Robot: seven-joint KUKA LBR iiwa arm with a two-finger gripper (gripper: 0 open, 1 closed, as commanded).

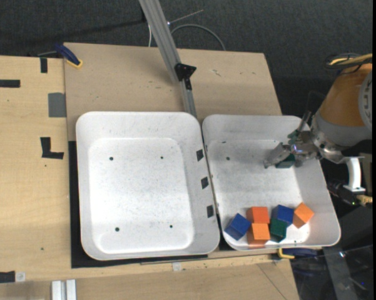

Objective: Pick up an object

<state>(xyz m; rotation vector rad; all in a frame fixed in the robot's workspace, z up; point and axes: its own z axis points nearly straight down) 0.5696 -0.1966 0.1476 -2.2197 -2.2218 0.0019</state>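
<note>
Blocks clustered at the near end of the right bin point(238, 130): a blue block point(238, 225) leftmost, two orange blocks point(259, 214) point(259, 232) just beside it, a second blue block point(284, 214) with a green block point(278, 229) touching its near side, and a third orange block point(303, 214) at the right, tilted against the bin's wall. Left bin point(87, 130) alongside, bare white with a few dark dots. Gripper point(281, 159) hanging over the middle-right of the right bin, well apart from the cluster, with a small teal-green patch at its tip. Best approached by singling out an outlying piece, probably the leftmost blue block or the tilted orange one, since the middle ones sit packed with little room for fingers; worth descending straight down with the fingers set across free faces. Hard to make out: whether the fingers stand spread or pressed together, and whether the teal patch is a held thing or part of the tool. Cut off at the right edge: most of the arm.
</note>
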